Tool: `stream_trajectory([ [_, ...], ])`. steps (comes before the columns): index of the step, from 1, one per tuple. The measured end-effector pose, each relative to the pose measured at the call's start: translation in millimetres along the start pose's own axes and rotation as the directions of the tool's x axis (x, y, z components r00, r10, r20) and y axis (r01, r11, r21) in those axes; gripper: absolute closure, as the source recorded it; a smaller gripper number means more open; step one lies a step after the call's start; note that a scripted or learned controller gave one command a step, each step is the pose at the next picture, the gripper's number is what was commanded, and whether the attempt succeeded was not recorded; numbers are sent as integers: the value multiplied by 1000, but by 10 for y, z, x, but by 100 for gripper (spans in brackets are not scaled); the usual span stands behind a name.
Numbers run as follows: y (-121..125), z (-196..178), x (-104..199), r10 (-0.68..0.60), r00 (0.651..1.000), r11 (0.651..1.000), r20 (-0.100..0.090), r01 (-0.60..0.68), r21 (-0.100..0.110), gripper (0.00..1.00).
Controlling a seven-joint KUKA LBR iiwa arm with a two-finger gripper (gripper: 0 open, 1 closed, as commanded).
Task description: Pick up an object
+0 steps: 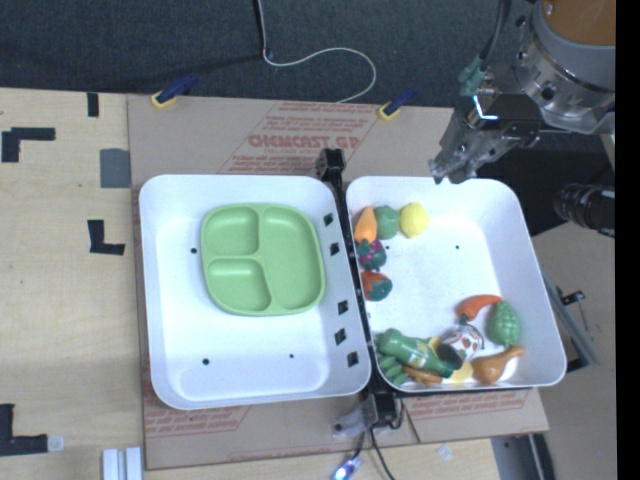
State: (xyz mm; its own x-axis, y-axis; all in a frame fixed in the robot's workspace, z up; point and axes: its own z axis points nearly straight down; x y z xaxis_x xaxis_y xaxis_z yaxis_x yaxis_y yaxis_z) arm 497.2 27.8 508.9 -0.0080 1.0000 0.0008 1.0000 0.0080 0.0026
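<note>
I am hovering my gripper [447,173] just above the right bin's [500,200] far rim; whether it is open, I cannot tell. Beyond that bin, red lettering on the cardboard sheet [290,138] is too blurred to read.

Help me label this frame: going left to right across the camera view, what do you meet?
Left bin → green divided plate → carrot → yellow lemon → gripper above the right bin's far rim → green ridged vegetable. The pile at the right bin's near edge overlaps too much to order.
</note>
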Motion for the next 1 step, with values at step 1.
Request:
stream_trajectory([
  [1, -138, 124, 514, 2, 1000, 1000, 1, -2, 6, 100],
])
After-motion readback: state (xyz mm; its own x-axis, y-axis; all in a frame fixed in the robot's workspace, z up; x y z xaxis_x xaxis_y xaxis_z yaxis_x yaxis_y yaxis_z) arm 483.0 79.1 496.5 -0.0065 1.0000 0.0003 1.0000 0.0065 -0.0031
